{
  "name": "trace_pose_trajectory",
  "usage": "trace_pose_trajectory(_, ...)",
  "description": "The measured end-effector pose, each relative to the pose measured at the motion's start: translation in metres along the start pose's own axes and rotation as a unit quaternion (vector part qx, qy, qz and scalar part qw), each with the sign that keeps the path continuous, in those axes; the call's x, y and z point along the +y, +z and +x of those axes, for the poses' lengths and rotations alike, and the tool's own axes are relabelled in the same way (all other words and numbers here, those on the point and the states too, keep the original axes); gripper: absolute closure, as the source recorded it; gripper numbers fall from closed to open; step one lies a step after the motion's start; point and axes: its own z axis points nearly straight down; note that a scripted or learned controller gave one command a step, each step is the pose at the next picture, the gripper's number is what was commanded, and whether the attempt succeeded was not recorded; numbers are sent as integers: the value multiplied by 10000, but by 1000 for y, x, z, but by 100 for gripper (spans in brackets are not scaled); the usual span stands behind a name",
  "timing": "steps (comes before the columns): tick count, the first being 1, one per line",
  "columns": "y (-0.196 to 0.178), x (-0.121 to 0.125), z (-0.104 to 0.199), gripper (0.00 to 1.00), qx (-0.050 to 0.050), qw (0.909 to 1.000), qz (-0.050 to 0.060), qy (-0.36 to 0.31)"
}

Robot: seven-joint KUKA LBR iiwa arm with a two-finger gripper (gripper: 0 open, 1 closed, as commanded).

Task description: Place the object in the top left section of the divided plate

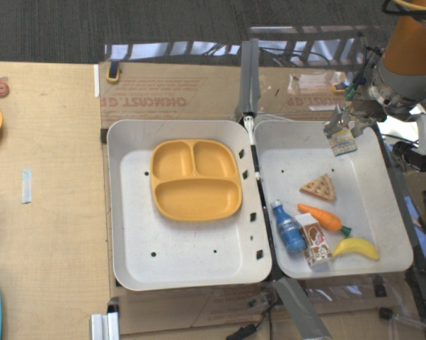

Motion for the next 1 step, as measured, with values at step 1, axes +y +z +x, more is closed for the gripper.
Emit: trace_pose_trajectory(1,-6,12,82,100,2,9998,1,216)
